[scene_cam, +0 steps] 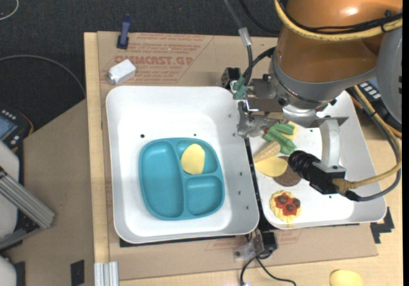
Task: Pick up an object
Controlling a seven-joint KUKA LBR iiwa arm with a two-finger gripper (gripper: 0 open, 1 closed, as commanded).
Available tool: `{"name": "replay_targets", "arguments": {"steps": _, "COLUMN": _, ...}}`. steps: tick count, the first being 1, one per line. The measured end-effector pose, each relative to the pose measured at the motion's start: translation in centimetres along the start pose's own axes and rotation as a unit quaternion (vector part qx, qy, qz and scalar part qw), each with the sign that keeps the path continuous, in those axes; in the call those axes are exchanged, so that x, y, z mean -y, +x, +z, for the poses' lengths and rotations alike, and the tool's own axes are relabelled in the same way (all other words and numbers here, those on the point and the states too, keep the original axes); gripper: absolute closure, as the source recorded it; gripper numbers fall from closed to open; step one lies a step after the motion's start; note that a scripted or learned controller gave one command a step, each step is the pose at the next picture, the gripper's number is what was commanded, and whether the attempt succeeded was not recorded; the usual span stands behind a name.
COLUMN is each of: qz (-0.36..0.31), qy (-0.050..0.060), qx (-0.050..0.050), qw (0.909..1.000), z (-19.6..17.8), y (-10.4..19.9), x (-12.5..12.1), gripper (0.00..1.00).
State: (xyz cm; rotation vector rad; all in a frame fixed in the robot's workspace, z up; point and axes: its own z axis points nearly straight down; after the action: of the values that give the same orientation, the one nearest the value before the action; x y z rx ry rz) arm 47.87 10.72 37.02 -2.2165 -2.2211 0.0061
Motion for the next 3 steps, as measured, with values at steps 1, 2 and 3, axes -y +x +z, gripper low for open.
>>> {"name": "replay_targets", "arguments": {"steps": 1, "qz": 0.001, "qy": -0.002, "qx": 0.0, "qw": 1.0, "z": -1.2, "y": -0.1, "x": -0.1, "gripper": 1.0}}
{"name": "replay_targets", "arguments": {"steps": 2, "qz": 0.001, "qy": 0.001, "qx": 0.0, "qw": 1.0, "z": 3.9, "y": 1.3, "x": 0.0, "gripper": 1.0}}
{"name": "replay_targets", "arguments": {"steps": 3, "qz": 0.001, "qy": -0.008, "qx": -0.001, "qw": 1.0, "z": -4.6, "y": -0.2, "x": -0.1, "gripper": 1.0}}
